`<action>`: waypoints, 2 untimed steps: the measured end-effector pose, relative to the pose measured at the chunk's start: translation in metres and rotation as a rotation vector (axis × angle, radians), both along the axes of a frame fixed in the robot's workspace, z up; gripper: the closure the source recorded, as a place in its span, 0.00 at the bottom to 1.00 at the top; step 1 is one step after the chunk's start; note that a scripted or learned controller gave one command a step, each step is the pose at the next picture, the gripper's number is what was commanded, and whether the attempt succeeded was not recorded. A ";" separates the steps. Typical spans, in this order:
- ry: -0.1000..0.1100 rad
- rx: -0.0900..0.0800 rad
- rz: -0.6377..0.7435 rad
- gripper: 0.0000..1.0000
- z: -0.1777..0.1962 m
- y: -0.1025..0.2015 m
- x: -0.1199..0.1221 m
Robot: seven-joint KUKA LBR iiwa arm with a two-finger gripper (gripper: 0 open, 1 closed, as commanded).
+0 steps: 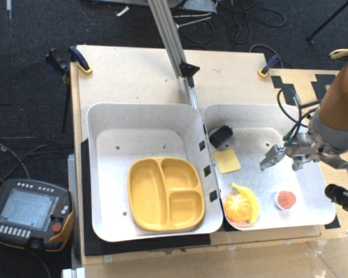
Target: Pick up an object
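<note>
Gripper (283, 158) fingers apart over right bin (261, 135), red cup (286, 200) just below, untouched

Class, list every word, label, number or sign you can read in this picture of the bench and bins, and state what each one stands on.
None can be read.
Handheld control unit on the floor: its screen and button rows carry marks, too small and blurred to read.
Black and white pattern on the bench by the right bin: a blocky marker, no letters or digits.
Yellow divided plate, yellow card, black block: no print visible.
</note>
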State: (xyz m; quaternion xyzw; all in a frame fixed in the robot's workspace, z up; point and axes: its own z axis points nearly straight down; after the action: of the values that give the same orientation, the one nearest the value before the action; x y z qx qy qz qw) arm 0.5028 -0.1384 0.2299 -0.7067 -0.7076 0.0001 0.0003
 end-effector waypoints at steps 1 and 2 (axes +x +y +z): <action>0.000 0.000 0.000 0.00 0.000 0.000 0.000; 0.004 0.000 -0.001 0.00 -0.043 0.000 0.003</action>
State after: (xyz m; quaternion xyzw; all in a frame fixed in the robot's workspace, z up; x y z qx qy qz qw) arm 0.5053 -0.1382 0.1865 -0.7072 -0.7071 0.0014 0.0018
